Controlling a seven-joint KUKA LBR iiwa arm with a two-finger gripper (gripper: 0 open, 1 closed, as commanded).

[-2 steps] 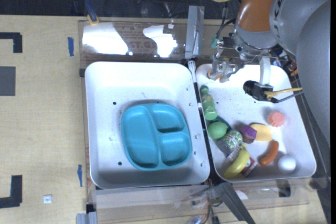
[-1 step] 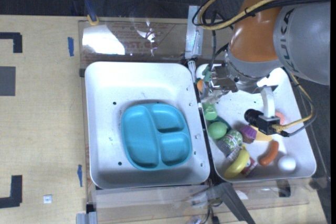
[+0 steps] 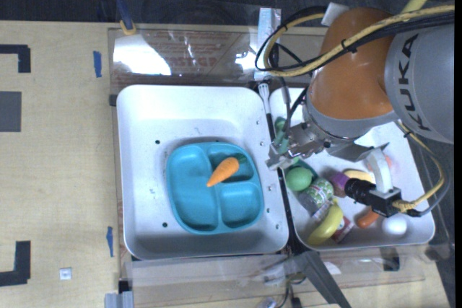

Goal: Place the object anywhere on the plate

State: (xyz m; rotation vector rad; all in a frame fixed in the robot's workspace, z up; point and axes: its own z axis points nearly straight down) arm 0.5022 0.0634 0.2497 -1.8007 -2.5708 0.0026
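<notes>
One worktop point(image 3: 58, 155), two white bins point(image 3: 137, 155). One arm point(image 3: 375, 76) over right bin point(image 3: 422, 227); end effector point(image 3: 292, 148) at its left edge, grip state impossible to tell. One blue plate point(image 3: 195, 198) in left bin, bearing one carrot point(image 3: 223, 171). Perhaps six small items crowded beside banana point(image 3: 326, 223).

just below the gripper point(image 3: 287, 149) a round green plastic ball point(image 3: 299, 177) lies in the shallow white right-hand bin point(image 3: 424, 226). lower and a little to its right sits a yellow toy banana point(image 3: 326, 222), and farther right a small white egg-shaped piece point(image 3: 395, 226).
</notes>
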